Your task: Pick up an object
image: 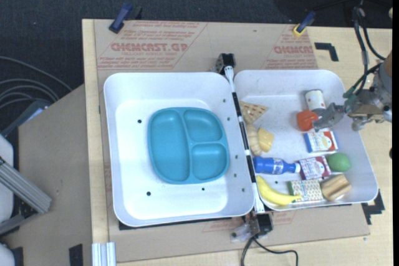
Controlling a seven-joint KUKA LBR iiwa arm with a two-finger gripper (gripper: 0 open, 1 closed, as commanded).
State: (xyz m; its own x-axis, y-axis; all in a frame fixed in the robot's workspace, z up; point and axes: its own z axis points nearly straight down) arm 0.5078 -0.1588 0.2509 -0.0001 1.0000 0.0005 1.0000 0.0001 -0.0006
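My gripper reaches in from the right over the right bin, close above its floor. Its tip is right beside a small red object and may touch it; I cannot tell. A white cylinder lies just behind the red object. A small white, blue and red carton lies just in front of the gripper. Further forward are a green ball, a brown roll, a patterned box, a banana and a blue bottle.
The left bin holds a blue divided plate. In the right bin's left part lie a tan wedge and a yellow lump. A purple-and-white carton lies beside the bottle. Cables hang at the far right.
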